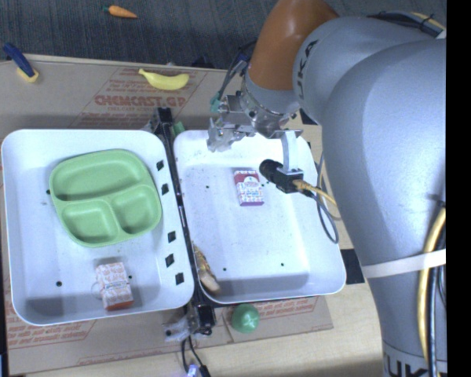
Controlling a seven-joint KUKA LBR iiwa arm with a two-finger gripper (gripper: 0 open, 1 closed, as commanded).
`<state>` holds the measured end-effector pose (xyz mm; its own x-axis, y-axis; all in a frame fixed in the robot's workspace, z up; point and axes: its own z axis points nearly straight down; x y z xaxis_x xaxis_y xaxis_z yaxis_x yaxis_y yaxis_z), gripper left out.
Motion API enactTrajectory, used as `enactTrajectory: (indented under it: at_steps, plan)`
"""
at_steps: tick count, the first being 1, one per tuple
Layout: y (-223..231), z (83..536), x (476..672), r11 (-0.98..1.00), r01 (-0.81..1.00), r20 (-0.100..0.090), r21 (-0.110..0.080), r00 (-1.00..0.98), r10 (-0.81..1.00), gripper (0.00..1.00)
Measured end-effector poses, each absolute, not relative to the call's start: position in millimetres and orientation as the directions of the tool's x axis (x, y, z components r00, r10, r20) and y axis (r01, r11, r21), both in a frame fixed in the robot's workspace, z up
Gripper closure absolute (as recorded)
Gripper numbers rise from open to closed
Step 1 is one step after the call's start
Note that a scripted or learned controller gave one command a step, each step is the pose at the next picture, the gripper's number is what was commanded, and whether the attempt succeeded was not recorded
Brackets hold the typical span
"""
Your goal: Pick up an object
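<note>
A small red and white printed carton (250, 187) lies flat on the floor of the right white bin (298, 265), near its far end. The gripper (222, 138) hangs above that bin's far rim, just beyond the carton and apart from it; whether it is open or closed cannot be told. In the left white bin (20, 234) sit a green sectioned plastic tray (104, 196) and a second small carton (113, 284)
</note>
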<state>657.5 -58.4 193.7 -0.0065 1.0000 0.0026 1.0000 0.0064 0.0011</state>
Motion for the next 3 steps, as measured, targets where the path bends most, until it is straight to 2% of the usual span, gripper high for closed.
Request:
enactTrajectory:
  at_steps: [1, 2, 3]
  plan:
    - [-60, 192, 656.6, 0.005, 1.0, 0.001, -0.002, -0.005, 1.0, 0.0]
    - [15, 211, 656.6, 0.006, 1.0, 0.002, -0.001, -0.006, 1.0, 0.0]
    - [-51, 229, 656.5, 0.003, 1.0, 0.0, -0.001, -0.003, 1.0, 0.0]
